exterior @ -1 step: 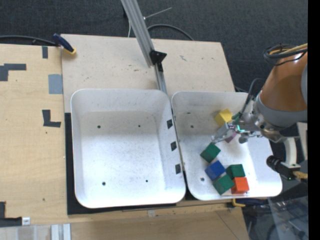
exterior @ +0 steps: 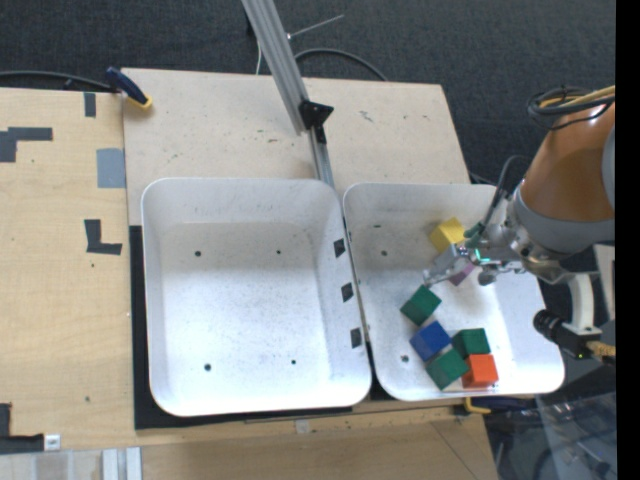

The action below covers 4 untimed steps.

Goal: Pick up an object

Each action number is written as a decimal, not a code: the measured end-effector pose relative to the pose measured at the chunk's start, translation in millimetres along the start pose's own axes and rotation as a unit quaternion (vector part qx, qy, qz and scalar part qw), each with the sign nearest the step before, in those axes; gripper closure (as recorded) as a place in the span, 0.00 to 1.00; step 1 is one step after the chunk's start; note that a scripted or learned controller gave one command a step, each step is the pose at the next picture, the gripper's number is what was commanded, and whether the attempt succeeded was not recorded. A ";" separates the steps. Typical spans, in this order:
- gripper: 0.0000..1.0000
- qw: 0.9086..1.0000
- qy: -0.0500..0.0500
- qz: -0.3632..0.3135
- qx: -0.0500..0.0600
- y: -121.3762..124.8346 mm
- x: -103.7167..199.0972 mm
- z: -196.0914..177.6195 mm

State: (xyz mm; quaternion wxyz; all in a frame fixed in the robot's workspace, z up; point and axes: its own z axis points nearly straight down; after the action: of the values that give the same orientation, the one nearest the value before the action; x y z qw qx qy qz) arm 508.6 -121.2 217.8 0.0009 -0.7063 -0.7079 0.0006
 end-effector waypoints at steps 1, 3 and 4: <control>0.00 1.000 0.000 0.001 0.003 -7.7 8.3 50.8; 0.00 1.000 0.000 0.001 0.001 -17.8 3.6 127.1; 1.00 1.000 0.001 0.000 0.001 -17.7 4.5 116.8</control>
State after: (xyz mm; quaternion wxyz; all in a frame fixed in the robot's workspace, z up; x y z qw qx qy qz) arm 490.7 -116.7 101.1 0.0024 -0.7066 -0.7076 0.0010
